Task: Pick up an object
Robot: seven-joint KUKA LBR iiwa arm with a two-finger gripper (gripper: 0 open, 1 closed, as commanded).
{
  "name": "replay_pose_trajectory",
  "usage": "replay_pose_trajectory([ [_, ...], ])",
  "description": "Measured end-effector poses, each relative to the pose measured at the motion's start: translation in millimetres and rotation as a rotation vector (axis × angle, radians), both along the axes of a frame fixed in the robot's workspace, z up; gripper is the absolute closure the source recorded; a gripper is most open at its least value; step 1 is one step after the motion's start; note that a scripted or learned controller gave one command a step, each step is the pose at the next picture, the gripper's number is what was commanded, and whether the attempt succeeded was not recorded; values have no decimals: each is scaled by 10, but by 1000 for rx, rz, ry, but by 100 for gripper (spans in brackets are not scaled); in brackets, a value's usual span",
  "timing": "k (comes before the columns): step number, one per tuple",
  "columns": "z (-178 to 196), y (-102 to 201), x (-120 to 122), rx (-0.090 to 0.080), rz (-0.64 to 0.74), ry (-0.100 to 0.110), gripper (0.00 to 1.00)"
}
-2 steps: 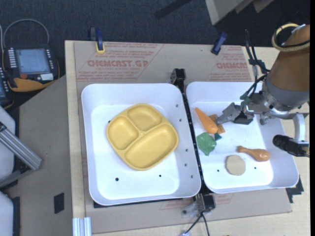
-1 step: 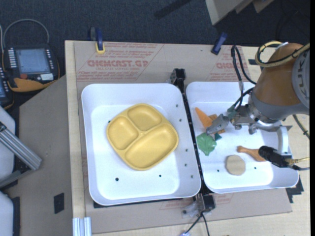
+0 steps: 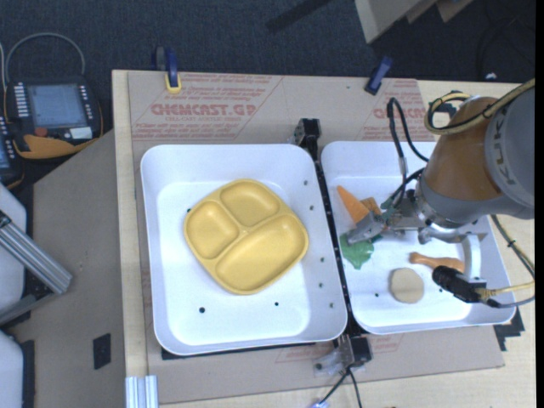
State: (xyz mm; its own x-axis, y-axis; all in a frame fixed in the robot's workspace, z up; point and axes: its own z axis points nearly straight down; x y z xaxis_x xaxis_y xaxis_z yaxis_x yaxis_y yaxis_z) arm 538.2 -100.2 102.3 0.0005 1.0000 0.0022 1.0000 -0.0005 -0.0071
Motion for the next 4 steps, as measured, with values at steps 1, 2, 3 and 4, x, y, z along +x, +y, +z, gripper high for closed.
replay_pose_trajectory([
  [1, 133, -5, 17, -2, 0, -8, 100],
  [2, 677, 67, 105, -3, 2, -13, 100],
  [3, 1275, -20, 113, -4, 1, -14, 100],
  [4, 1814, -23, 127, -4, 2, -16, 100],
])
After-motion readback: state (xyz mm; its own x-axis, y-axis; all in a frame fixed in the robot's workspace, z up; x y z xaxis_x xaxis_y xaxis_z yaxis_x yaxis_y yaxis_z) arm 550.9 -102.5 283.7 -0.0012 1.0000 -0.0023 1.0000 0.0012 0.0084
